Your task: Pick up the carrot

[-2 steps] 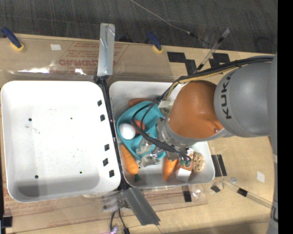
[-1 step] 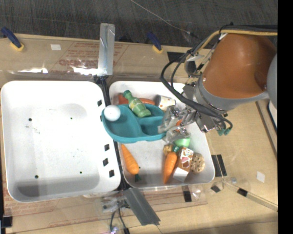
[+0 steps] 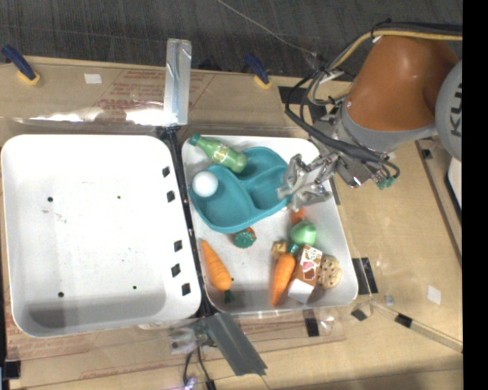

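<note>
An orange carrot (image 3: 281,278) with a green top lies near the front of the right bin (image 3: 346,250), its tip pointing at the front wall. A second orange, carrot-shaped piece (image 3: 216,268) lies by the bin's left wall. My gripper (image 3: 307,182) hangs over the right edge of a teal dish (image 3: 246,195) at the back of that bin, well behind the carrot and apart from it. A small orange bit (image 3: 297,215) shows just below the gripper.
On the teal dish rest a white ball (image 3: 205,184) and a green bottle (image 3: 220,153). A green round toy (image 3: 304,234), a small box (image 3: 309,265), a cookie (image 3: 331,273) and a small dark-green piece (image 3: 244,237) crowd around the carrot. The left bin (image 3: 89,234) stands beside.
</note>
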